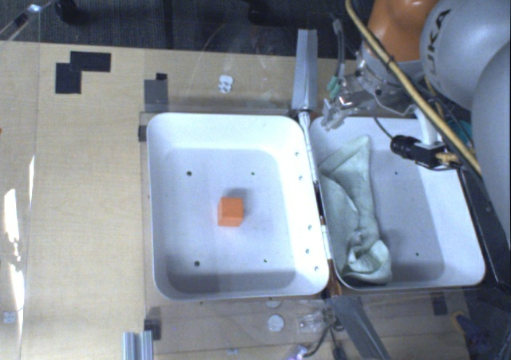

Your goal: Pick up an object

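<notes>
A small orange cube [231, 211] lies near the middle of the left bin [172, 270]. A crumpled pale grey-green cloth [355, 207] stretches along the left side of the right bin [447, 263], bunched at its near end. My gripper [335, 107] hangs over the far left corner of the right bin, just above the cloth's far end and close to the divider between the bins. Nothing is seen in its grasp.
The grey arm with its orange band [407, 7] fills the upper right, with cables [415, 147] trailing over the right bin's far side. A metal post [304, 71] stands behind the bins' shared edge. The wooden bench [72, 191] extends to the left.
</notes>
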Robot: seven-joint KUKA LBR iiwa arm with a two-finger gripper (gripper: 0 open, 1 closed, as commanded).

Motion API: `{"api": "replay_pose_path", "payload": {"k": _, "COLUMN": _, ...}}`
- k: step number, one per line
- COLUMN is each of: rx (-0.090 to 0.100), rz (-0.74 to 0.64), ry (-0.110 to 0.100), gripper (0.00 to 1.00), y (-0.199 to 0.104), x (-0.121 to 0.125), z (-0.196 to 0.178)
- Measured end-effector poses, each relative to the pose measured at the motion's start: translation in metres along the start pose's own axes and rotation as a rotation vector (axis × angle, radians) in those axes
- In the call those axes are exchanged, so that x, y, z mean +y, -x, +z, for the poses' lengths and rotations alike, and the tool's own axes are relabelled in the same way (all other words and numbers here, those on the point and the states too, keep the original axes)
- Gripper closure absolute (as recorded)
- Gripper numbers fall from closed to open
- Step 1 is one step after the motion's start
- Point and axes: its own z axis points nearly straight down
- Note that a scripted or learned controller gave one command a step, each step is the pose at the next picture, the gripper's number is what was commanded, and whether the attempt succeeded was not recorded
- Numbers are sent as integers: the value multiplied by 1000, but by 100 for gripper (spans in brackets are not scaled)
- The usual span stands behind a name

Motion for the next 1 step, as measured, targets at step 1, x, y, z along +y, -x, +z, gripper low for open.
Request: {"api": "replay_pose_path", "payload": {"k": 1, "rx": 0, "rz": 198, "ry": -4, "gripper": 100, "y": -46, "x": 15, "z": 17}}
